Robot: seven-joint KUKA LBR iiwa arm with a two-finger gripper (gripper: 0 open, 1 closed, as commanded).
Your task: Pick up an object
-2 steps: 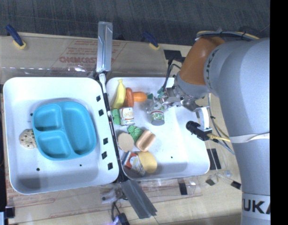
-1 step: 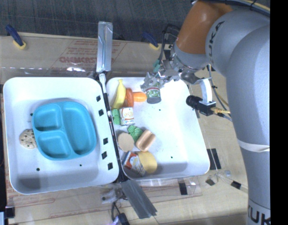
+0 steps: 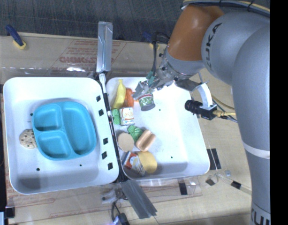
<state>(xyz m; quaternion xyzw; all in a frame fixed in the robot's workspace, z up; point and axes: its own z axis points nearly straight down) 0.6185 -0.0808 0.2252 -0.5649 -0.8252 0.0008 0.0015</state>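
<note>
A robotics lab: KUKA arm (image 3: 238, 55) over a bench's taped white bins (image 3: 17, 125).

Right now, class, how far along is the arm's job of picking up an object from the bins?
Done: the grey two-finger gripper has reached over the right white bin. In hand: a small green-and-white cup sits at its fingertips, though a firm grasp isn't clear. Left: lifting it clear; the yellow banana and other toy foods lie untouched.
</note>
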